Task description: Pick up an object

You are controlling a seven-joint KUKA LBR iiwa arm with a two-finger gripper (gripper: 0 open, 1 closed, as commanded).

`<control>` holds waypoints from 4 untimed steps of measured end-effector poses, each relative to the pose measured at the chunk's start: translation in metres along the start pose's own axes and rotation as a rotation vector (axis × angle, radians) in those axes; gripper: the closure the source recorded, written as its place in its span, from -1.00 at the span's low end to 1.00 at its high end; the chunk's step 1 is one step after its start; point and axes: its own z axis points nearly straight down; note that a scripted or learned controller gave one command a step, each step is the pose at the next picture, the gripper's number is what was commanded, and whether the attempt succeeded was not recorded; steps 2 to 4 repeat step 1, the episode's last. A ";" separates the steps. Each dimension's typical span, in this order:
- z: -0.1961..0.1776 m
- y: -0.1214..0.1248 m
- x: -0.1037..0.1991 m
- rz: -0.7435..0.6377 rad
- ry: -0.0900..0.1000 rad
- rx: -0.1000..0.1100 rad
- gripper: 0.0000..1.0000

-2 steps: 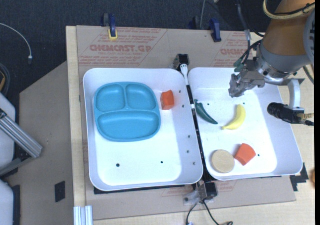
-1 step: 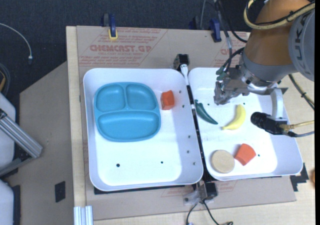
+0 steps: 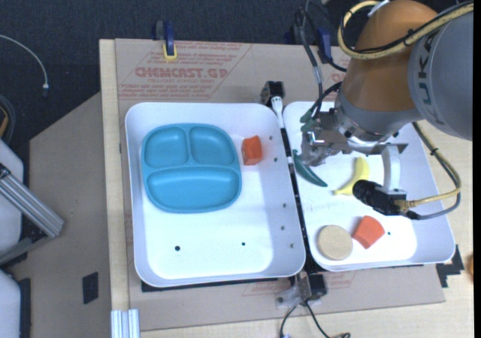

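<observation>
Blue divided plate (image 3: 192,167) and orange block (image 3: 252,150) lie in the left bin (image 3: 218,261). Right bin (image 3: 428,246) holds a tan disc (image 3: 334,242), red block (image 3: 368,231) and yellow piece (image 3: 353,179). Gripper (image 3: 310,155) is low there; its grip I cannot tell.

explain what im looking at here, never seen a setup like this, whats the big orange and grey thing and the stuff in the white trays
The big grey and orange thing is a robot arm, seen from a camera fixed above the bench. Its gripper hangs low over the right white bin, beside a teal object; I can't tell if it grips anything. That bin also holds a yellow piece, a tan disc and an orange block. The left white bin holds a blue divided plate and a small orange piece.
</observation>
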 end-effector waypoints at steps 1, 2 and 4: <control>-0.003 -0.016 0.060 -0.003 0.001 0.000 1.00; -0.003 -0.016 0.060 -0.003 0.001 0.000 1.00; -0.003 -0.016 0.060 -0.003 0.001 0.000 1.00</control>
